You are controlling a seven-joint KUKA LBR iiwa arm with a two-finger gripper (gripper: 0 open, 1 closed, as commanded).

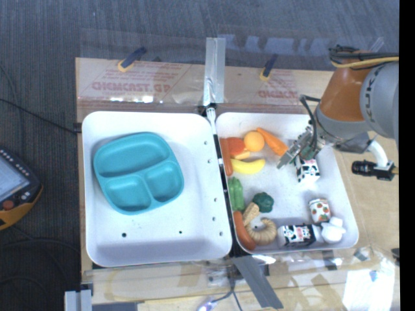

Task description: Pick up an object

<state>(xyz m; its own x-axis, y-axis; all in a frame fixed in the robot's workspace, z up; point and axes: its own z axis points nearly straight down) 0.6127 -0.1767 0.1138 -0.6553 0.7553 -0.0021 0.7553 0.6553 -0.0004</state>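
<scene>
Dark grey carpet surrounds a wooden bench (97, 86) that carries two shallow white bins side by side. Inside the left bin (113, 241) lies a turquoise divided plate (137, 171) with three compartments. The right bin (343, 199) holds many small toy foods: an orange fruit (253, 141), a carrot (273, 141) just beside it, a yellow banana (248, 166) below them, a green pepper (235, 193), a broccoli (262, 201), a beige curled piece (262, 229), a black-and-white cow-patterned carton (297, 234) lying near the front wall, and a small spotted cup (320, 209). From the right side the grey arm with the orange band (343, 96) reaches over this bin. Its gripper (299, 151) is low, near the carrot, and touches or nearly touches a second cow-patterned box (308, 170). I cannot tell how the hand is set, and no object is visibly held.
</scene>
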